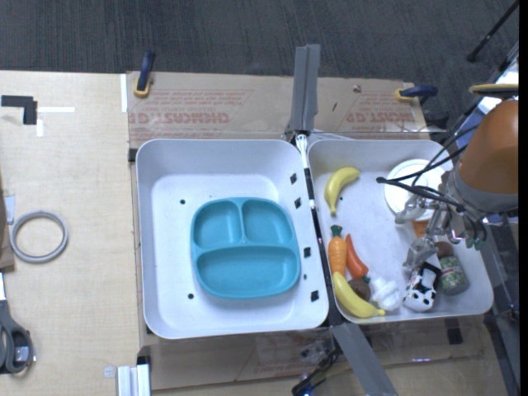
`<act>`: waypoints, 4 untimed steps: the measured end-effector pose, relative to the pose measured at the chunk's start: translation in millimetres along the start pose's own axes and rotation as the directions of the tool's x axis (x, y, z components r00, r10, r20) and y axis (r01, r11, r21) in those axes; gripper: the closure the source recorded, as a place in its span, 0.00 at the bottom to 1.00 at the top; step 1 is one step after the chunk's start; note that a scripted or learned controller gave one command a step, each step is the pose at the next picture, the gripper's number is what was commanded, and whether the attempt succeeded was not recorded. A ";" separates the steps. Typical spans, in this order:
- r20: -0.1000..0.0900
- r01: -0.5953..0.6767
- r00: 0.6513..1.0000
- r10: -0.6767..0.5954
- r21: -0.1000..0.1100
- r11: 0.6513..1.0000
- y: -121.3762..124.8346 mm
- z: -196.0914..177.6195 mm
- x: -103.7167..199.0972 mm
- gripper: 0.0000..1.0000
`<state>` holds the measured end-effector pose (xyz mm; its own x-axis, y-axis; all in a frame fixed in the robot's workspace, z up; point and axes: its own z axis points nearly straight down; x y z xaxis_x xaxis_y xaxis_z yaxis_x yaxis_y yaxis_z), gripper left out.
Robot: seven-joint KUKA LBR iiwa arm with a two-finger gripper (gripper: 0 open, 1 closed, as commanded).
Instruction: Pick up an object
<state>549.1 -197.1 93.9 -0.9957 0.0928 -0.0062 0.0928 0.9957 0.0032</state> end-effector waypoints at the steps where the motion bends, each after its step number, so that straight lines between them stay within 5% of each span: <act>1: -0.004 -0.107 0.994 0.107 0.003 0.994 0.3 1.5 57.4 0.00; 2: 0.000 -0.102 0.995 0.102 0.004 0.995 1.8 -8.2 55.3 1.00; 3: 0.000 -0.103 0.995 0.103 0.004 0.995 1.8 -8.1 55.3 0.00; 4: -0.005 -0.163 0.987 0.163 0.003 0.987 70.5 2.1 77.8 0.00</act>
